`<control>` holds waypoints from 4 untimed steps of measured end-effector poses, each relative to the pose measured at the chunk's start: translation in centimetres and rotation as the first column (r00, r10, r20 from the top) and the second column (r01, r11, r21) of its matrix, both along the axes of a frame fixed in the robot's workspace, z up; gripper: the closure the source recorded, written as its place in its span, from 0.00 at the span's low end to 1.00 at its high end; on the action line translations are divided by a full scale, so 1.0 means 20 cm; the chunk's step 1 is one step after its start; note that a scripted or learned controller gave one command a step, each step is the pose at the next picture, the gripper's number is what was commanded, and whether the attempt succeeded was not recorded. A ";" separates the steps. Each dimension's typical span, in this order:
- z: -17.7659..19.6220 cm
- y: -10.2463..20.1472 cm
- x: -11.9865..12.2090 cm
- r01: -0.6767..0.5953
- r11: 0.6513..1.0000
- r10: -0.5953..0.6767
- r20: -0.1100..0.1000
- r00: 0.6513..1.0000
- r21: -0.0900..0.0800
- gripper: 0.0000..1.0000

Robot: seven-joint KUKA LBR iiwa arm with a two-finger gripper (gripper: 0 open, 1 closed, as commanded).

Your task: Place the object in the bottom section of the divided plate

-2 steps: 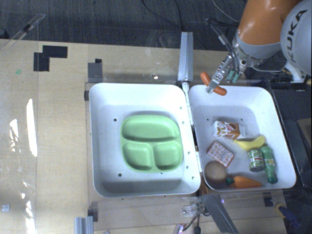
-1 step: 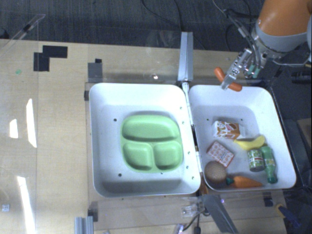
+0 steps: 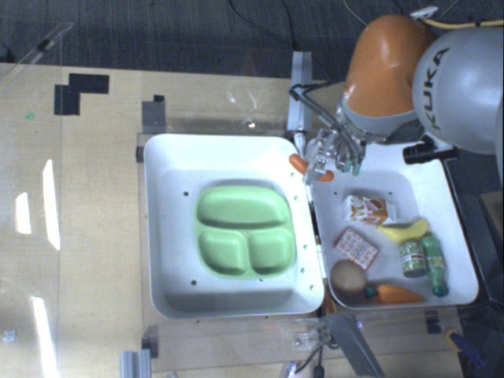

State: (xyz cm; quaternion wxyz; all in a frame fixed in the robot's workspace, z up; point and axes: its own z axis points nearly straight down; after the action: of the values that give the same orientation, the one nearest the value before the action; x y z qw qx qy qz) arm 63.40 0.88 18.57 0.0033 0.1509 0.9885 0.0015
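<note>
The gripper (image 3: 331,162) hangs over the wall between the two white bins, near the top. A small orange thing (image 3: 298,164), maybe a toy carrot or hot dog, sits right at its tips, sticking out to the left. Another orange bit shows on the other side. It looks like the orange thing is pinched between the fingers, but I cannot tell for sure because it is so small.

The green plate (image 3: 246,230) lies in the left bin (image 3: 169,211). It has one long part at the top and two small parts at the bottom.

I think the orange thing is light, smooth and a bit slippery. It is long and thin, so holding it across its middle is best.

The right bin (image 3: 465,266) has a banana (image 3: 405,229), a carrot (image 3: 394,294), a can (image 3: 411,258), a green bottle (image 3: 434,268) and a brown ball (image 3: 347,276).
</note>
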 end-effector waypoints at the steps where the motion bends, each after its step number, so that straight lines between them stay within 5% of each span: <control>1: 0.00 0.35 -0.13 -0.139 0.990 0.139 0.001 0.990 0.000 1.00; 2: 0.00 0.33 -0.31 -0.250 0.968 0.250 0.001 0.968 -0.001 1.00; 3: 0.00 0.18 -0.21 -0.198 0.980 0.198 0.003 0.980 -0.001 1.00; 4: 0.00 0.18 -0.21 -0.197 0.980 0.198 0.003 0.980 -0.001 0.00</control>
State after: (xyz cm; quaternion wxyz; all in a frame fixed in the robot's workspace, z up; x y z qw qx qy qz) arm 59.27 4.53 18.66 0.0047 0.0520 0.9986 0.0017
